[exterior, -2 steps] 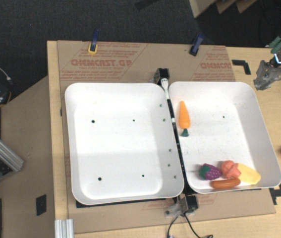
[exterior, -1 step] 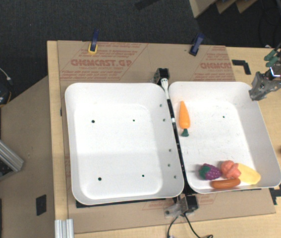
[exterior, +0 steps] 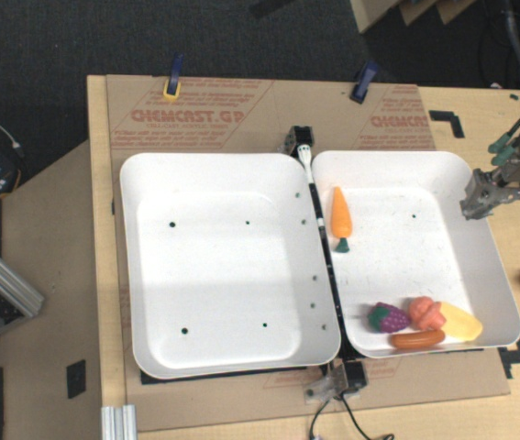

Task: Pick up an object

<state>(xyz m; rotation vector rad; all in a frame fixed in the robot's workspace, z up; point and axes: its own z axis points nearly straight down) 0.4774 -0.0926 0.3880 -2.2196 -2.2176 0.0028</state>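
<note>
Currently, carrot [exterior: 340, 212]: lies in the right bin [exterior: 443, 183], far left part, beside the divider, green top toward near.
Toy group: grapes [exterior: 388, 318], pink piece [exterior: 427, 313], yellow piece [exterior: 461, 323] and sausage [exterior: 416, 340] clustered at the near right corner.
End effector [exterior: 478, 200]: at the right bin's far right rim, touching no object; finger state cannot be determined.
Left bin [exterior: 223, 264]: on the counter [exterior: 269, 108], adjoining the right bin.

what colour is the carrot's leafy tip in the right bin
Green. The carrot is orange with a small green tip at its near end, clear in the camera view.
</note>
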